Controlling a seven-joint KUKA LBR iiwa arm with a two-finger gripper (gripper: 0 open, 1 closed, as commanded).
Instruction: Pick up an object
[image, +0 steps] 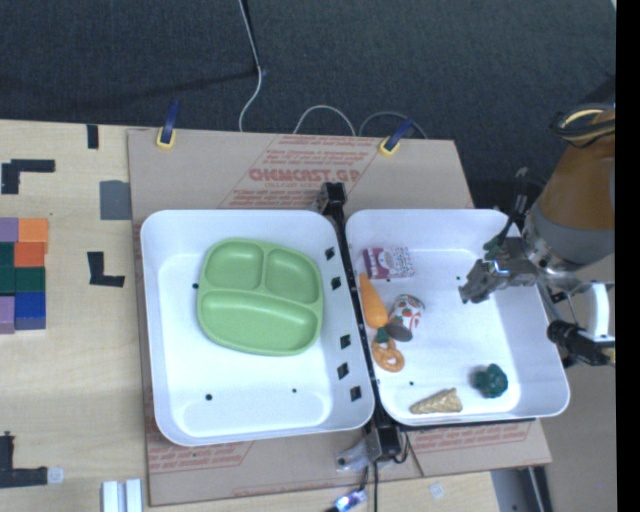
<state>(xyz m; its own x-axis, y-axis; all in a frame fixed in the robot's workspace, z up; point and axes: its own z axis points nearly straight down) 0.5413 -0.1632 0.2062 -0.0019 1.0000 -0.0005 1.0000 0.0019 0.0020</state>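
Using the divider (345, 300) between the bins as the landmark: left of it sits the divided plate (262, 297) in the left bin (170, 400). Right of it, hugging it, carrot (373, 300) and pretzel (387, 354); packet (387, 263) behind them, gripper (478, 287) farther right.
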